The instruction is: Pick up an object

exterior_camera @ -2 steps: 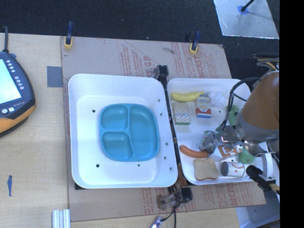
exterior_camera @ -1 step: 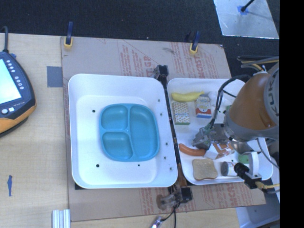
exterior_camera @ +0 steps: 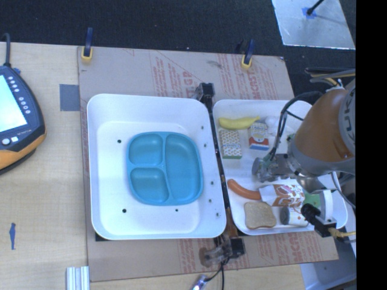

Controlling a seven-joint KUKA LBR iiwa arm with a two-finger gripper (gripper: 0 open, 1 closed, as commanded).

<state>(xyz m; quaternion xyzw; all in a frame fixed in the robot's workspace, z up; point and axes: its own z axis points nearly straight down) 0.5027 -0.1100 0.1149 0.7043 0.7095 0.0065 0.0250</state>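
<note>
Nearest the front of the right bin lay a slice of bread, with a hot dog just behind it and a printed wrapper beside them. Above these hung the gripper; whether it was released or clenched, I could not tell. Farther back sat a cracker box, a small carton, and a banana by the far wall. The left bin held a blue divided plate.
</note>
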